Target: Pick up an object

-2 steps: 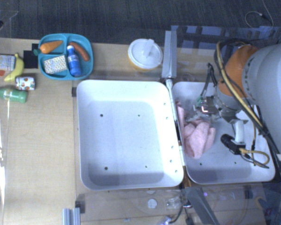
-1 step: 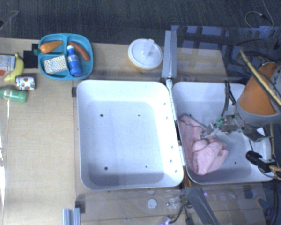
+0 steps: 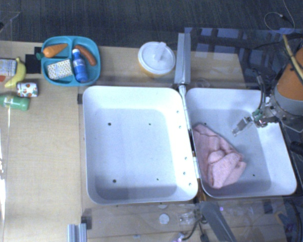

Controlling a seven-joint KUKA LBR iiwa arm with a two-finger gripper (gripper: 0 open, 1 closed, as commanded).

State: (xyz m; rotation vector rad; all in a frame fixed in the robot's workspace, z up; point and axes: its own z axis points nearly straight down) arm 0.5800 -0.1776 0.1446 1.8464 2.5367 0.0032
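A crumpled pink cloth [image 3: 219,158] lies in the right bin [image 3: 280,158], against its left wall and toward the front. My gripper [image 3: 241,125] hangs over the same bin, up and to the right of the cloth and apart from it. It reaches in from the arm's orange-banded wrist [image 3: 295,79] at the right edge. Nothing shows in its grasp.
The left bin [image 3: 91,150] sits beside the right one, with a metal divider [image 3: 182,59] behind their shared edge. Behind the bins stand a white lidded cup [image 3: 156,58] and a blue divided plate [image 3: 70,60] of toy food. A banana [image 3: 16,74], a small can [image 3: 27,89] and a green bottle [image 3: 10,102] lie far left.
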